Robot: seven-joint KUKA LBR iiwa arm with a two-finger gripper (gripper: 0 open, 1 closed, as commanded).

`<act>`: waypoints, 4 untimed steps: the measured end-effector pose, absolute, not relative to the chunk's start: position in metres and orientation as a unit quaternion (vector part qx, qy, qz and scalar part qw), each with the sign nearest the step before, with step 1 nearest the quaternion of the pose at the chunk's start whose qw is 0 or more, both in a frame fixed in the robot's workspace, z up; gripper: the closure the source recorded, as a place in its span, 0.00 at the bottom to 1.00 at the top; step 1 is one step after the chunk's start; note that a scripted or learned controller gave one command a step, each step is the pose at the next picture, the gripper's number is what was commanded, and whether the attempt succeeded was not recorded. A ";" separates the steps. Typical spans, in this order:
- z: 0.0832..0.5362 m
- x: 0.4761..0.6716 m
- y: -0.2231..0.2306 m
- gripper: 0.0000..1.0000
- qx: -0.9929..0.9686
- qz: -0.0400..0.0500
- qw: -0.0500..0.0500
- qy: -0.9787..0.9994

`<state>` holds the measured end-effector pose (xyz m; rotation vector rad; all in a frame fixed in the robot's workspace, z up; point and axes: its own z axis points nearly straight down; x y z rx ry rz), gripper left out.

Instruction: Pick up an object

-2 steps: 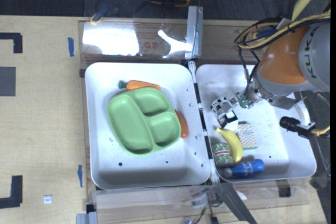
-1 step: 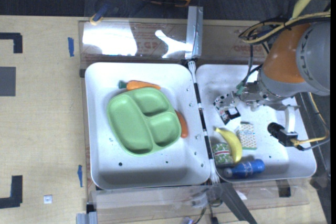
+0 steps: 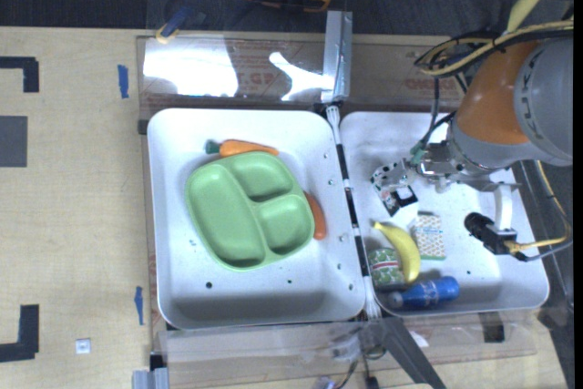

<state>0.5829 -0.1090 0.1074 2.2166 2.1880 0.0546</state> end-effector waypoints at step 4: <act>0.183 0.575 0.042 1.00 0.703 -0.001 -0.001 0.711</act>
